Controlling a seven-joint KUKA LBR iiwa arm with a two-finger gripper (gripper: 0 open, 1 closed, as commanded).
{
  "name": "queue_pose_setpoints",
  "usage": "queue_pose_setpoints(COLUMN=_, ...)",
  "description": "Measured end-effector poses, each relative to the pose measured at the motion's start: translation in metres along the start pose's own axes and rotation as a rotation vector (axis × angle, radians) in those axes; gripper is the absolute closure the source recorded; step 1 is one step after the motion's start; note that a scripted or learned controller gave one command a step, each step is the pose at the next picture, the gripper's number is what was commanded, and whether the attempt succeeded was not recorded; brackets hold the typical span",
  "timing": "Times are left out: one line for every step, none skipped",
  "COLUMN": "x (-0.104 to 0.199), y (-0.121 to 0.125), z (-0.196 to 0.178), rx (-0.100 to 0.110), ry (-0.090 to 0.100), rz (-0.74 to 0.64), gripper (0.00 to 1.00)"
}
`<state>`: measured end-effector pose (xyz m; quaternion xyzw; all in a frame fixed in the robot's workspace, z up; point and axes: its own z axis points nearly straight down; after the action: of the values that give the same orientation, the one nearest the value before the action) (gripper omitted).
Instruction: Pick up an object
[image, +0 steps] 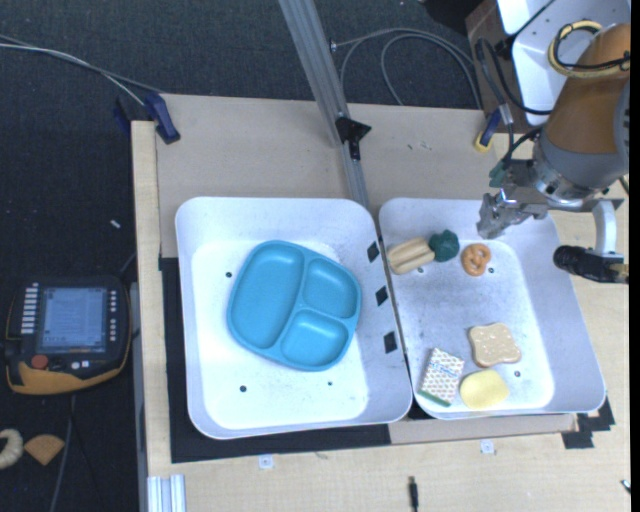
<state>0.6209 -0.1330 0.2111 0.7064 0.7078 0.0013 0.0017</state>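
You are looking down on a pale wooden desk (280, 130) that carries two shallow white plastic bins side by side. The left bin (210, 400) lies well away from the gripper, off to its left in the view. The right bin (570, 330) spreads below the gripper, with the gripper over its far edge.

The grey arm with the orange band (590, 95) comes in from the upper right and ends in the gripper (493, 222), which hangs at the top rim of the right bin. You cannot tell from this angle whether it is spread or pressed together, and nothing is visible between its tips.

Largest of the loose things is the blue plastic tray with three compartments (295, 305), lying in the left bin, far to the left and below the gripper.

In the right bin, a tan roll-shaped toy with a dark green end (420, 250) lies just left and slightly below the gripper. A pale brown toy bread slice (494, 344) sits well below the gripper, and a yellow rounded toy (484, 390) lies further below, touching or nearly touching a white and green patterned packet (440, 376) on its left. Smallest is an orange pretzel-shaped toy (476, 259), just below the gripper, close to its tips yet apart from them.
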Motion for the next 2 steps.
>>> queue_pose_setpoints(x=0.055, y=0.015, z=-0.009, rx=0.001, ry=0.002, rz=-0.004, gripper=1.0)
queue_pose_setpoints(x=0.114, y=0.01, z=-0.012, rx=0.005, ry=0.003, rz=-0.005, gripper=1.0)
